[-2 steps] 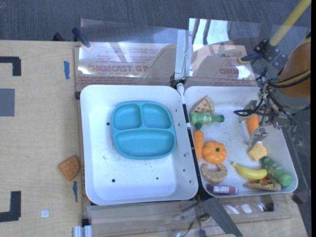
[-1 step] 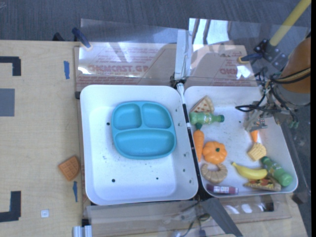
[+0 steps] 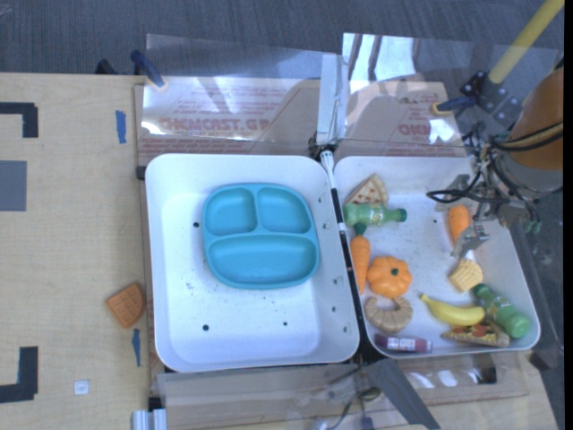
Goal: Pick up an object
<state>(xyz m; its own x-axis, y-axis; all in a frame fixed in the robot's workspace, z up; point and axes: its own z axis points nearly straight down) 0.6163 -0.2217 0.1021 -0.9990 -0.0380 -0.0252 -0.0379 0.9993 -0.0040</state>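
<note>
The claw (image 3: 474, 233) hangs over the right white bin (image 3: 421, 173) beside a small orange carrot (image 3: 457, 221), its grip state unclear.

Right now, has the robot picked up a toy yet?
Not yet. The gripper is down in the right bin, beside the small carrot and just above the cheese wedge. No toy is lifted. Grabbing and lifting are left.

Arm (image 3: 537, 124) at right edge of frame, orange band over grey wrist, black cables looped below it, small metallic gripper (image 3: 474, 238) at its tip
</note>
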